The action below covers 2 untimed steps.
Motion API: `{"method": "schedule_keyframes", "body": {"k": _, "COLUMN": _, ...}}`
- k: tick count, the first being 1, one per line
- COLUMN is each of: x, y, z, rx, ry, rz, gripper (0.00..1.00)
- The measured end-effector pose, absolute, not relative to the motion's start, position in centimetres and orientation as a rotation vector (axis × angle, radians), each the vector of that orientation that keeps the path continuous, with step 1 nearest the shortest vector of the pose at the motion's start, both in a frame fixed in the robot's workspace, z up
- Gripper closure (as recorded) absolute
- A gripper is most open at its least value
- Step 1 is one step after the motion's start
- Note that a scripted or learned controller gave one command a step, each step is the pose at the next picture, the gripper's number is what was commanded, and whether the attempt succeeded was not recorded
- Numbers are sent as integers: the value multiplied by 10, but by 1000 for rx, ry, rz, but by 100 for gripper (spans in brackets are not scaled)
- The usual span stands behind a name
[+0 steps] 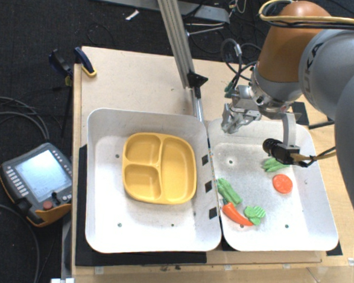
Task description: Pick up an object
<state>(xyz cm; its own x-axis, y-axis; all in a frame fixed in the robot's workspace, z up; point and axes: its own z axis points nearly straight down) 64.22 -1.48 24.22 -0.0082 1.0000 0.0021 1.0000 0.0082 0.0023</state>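
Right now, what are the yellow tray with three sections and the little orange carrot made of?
The yellow three-section tray in the left white bin looks like moulded plastic: one even colour, rounded edges, a soft satin sheen. The small orange carrot in the right white bin is probably a plastic toy, judging by its bright uniform colour and smooth surface, though it is too small to be sure.

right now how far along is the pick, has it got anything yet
Nothing looks picked yet. The gripper sits over the far rim of the right bin with no item visible between its fingers. The orange round piece, green pieces and orange carrot-like piece lie on the bin floor. Descending, grasping and lifting remain. The yellow tray lies in the left bin.
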Motion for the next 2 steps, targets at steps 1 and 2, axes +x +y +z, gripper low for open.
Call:
{"method": "schedule_keyframes", "body": {"k": 1, "x": 639, "y": 37, "z": 230, "rx": 2215, "ry": 2232, "rz": 0, "gripper": 100}}
{"method": "schedule_keyframes", "body": {"k": 2, "x": 650, "y": 92, "z": 235, "rx": 2212, "ry": 2231, "rz": 5, "gripper": 100}}
